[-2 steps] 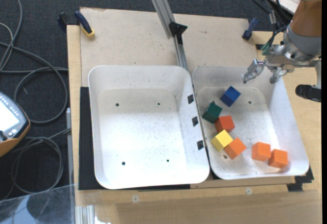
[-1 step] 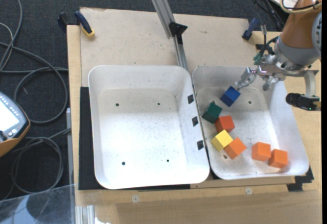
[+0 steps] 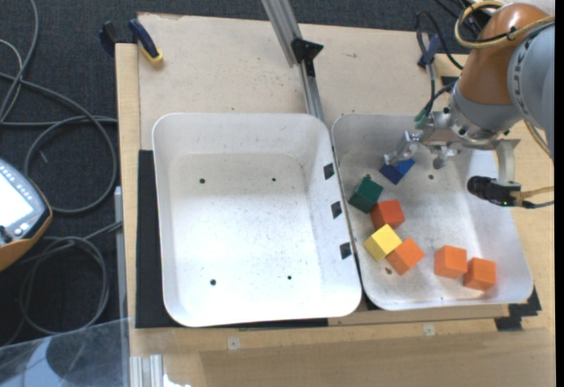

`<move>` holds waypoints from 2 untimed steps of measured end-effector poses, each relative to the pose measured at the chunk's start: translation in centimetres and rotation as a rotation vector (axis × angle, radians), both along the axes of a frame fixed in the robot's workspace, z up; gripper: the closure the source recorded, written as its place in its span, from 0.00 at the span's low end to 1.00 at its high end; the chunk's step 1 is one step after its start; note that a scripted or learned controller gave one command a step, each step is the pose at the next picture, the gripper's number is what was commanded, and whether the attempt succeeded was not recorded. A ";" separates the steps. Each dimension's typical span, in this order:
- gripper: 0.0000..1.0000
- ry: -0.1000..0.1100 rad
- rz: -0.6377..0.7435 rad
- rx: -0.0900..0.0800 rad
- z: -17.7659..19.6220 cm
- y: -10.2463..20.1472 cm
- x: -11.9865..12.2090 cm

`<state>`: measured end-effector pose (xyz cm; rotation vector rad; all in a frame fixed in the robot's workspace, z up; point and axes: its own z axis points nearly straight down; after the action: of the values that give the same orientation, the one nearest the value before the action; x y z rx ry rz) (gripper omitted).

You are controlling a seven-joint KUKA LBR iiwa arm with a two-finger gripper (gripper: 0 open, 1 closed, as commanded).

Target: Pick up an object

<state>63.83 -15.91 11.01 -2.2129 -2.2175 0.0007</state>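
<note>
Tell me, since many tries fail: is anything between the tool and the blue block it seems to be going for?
Nothing visible stands between them. The tool sits directly above the blue block in the right bin. The nearest neighbour, the green block, lies apart toward the divider, off the tool's path.

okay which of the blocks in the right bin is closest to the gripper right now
The blue block. It lies just below the gripper, at the far end of the cluster; the green block, yellow block and the orange ones lie farther toward the bin's near edge.
</note>
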 end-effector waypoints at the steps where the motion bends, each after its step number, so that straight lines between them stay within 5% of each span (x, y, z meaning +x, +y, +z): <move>1: 1.00 -0.009 0.001 -0.006 1.4 -0.2 0.3; 2: 1.00 -0.010 0.000 -0.008 7.3 -0.6 1.0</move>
<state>64.83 -16.56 18.32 -2.2225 -2.2261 -0.0019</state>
